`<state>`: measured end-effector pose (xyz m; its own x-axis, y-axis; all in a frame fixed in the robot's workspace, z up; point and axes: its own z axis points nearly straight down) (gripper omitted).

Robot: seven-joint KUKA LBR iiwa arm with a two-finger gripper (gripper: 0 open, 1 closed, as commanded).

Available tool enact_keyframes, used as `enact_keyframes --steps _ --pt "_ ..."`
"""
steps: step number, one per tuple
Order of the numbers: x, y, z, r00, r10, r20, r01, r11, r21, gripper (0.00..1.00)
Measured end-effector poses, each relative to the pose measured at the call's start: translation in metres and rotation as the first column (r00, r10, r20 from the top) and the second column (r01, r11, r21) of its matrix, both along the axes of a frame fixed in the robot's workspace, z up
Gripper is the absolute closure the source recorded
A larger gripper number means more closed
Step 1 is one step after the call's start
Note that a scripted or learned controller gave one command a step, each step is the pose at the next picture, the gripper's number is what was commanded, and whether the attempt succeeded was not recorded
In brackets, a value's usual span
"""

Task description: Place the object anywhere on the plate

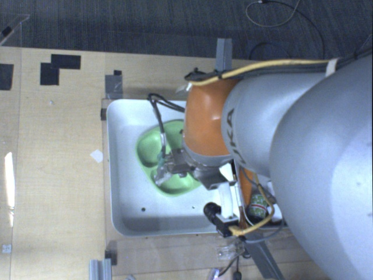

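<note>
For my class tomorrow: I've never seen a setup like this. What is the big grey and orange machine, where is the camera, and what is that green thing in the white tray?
The camera is fixed above a bench, looking down at a slant. The grey machine with the orange band is a robot arm reaching in from the right. Its hand hangs over a green plate lying in a shallow white bin. The arm hides much of the plate, and I cannot tell whether the hand holds anything. Black cables run along the wrist.

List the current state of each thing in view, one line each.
Green plate: lying flat in the left bin, partly covered by the arm.
Left bin: holding the plate, bare white floor at its left and bottom.
Gripper: low over the plate.
Arm: reaching in over the bin.
</note>
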<state>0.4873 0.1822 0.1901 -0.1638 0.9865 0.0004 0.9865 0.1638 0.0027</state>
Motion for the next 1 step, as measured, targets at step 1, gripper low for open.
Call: enact_keyframes --steps 1 --pt "0.0014 0.0006 0.0095 1.000 0.005 0.002 -0.005 1.000 0.000 1.00"
